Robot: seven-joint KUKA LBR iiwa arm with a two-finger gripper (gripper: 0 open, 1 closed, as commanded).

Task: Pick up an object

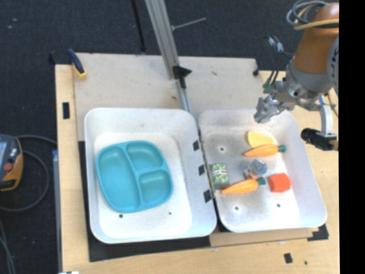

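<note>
Landmark: right bin (311,210), shallow, white, on the surface (125,84) beside the left bin (91,124).
Tool: (266,112) above the far rim of the right bin, toward its far middle, hanging from the grey arm with the orange band (316,47); nothing seen between the tips; spread or pressed together, cannot tell at this size.
Yellow piece: (259,137) in the far part of the right bin, just below the tool, touching the upper toy carrot.
Upper toy carrot: (262,150) orange with a green end, lying crosswise in the right bin's middle.
Grey-blue lump: (256,168) small, between the two carrots; kind unclear.
Lower toy carrot: (240,187) nearer the right bin's front, tip toward its left wall.
Red-orange block: (279,182) right of the lower carrot, apart from the bin walls.
Green printed item: (218,173) at the right bin's left wall.
Blue divided plate: (134,176) in the left bin, well apart from the right bin's contents.
Step in hand: likely approach, tool not yet down among the objects, nothing lifted.
Next move: probably a descent toward the yellow piece or upper carrot, the nearest candidates; calls for lining up over one item alone, since these two touch, and clearing the bin rim on the way down.
</note>
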